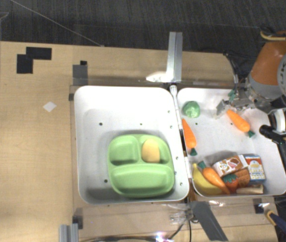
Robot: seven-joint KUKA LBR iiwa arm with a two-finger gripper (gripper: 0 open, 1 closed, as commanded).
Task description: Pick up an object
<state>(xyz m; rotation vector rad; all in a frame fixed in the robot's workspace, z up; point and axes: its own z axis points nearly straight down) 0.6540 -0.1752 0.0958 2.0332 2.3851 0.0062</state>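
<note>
- The likeliest pick looks to me like the loose carrot in the right bin, up in its far right part, lying flat on the white floor on its own.
- It sits just below and a touch right of the end effector. Its long axis runs on a slant, the orange tip up-left toward the tool and the small green stub down-right, so I'd guess a grip across the narrow body beats one along its length.
- Can't honestly tell how the end effector is set; it's a small metallic cluster under the orange-banded wrist and nothing is visibly in it.
- The carrot looks like smooth toy plastic, tapered and round, so I'd bet it rolls or squirts out if pinched off-centre.
- A green ball rests to the left, near the bin's far left corner, well apart from the carrot.
- A second carrot lies along the divider wall, nearly upright in the view.
- The near end is crowded: a banana, another carrot across it, and small printed boxes touching each other.
- The left bin holds a glossy green divided tray with a yellow lemon-like fruit in its upper right compartment.
- Both bins sit on the pale wooden desk.
</note>
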